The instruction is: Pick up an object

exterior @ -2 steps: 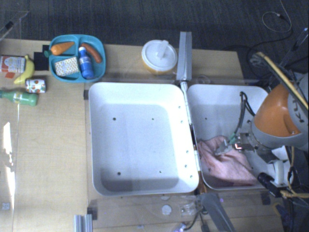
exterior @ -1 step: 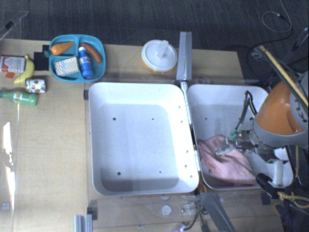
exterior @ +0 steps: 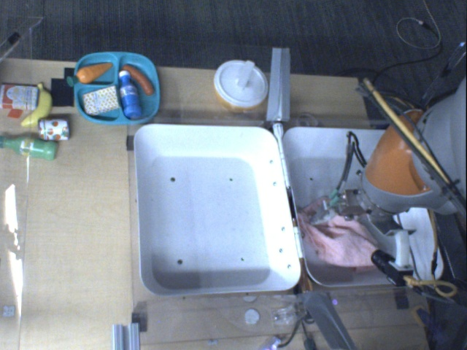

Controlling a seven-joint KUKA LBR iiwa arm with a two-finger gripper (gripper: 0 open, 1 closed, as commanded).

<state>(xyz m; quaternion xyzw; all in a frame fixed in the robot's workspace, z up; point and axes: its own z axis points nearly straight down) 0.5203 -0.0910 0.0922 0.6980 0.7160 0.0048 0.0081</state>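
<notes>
A crumpled pink cloth [exterior: 337,239] lies in the front part of the right bin [exterior: 314,152]. The grey arm with its orange band [exterior: 394,168] reaches down into that bin from the right. My gripper [exterior: 341,201] is low over the cloth's back edge, right at the fabric. The wrist body hides part of the cloth's right side. I see nothing lifted off the bin floor.
The left bin [exterior: 211,206] sits beside it, split off by a raised rim. On the bench at the back left are a blue divided tray [exterior: 117,87] with toy food, a banana [exterior: 38,106], a can and a green bottle. A white lidded cup [exterior: 241,84] stands behind the bins.
</notes>
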